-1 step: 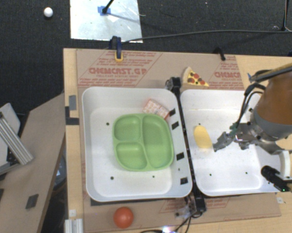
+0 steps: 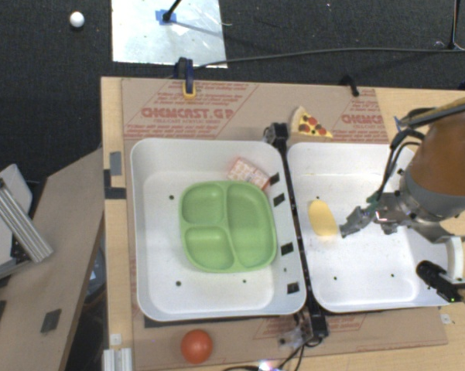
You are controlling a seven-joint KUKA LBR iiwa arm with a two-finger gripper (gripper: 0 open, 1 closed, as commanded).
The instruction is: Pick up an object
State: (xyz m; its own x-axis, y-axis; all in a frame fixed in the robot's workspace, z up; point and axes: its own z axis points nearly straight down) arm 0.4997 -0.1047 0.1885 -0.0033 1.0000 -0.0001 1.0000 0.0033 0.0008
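Observation:
A pale yellow, banana-like object (image 2: 322, 218) lies in the right white bin (image 2: 348, 288) near its left wall. My gripper (image 2: 351, 222) reaches in from the right and sits just to the right of the yellow object, low over the bin floor. The grey arm with its orange band (image 2: 447, 161) covers the right part of this bin. In the left white bin (image 2: 158, 284) rests a green divided plate (image 2: 227, 225), with a small pinkish packet (image 2: 249, 172) at its top edge.
A toy pizza slice (image 2: 310, 124) lies on the board behind the bins. A red-orange ball (image 2: 196, 345) sits in front of the left bin. Black clips run along the divider between the bins. A small white ball (image 2: 77, 19) lies far back left.

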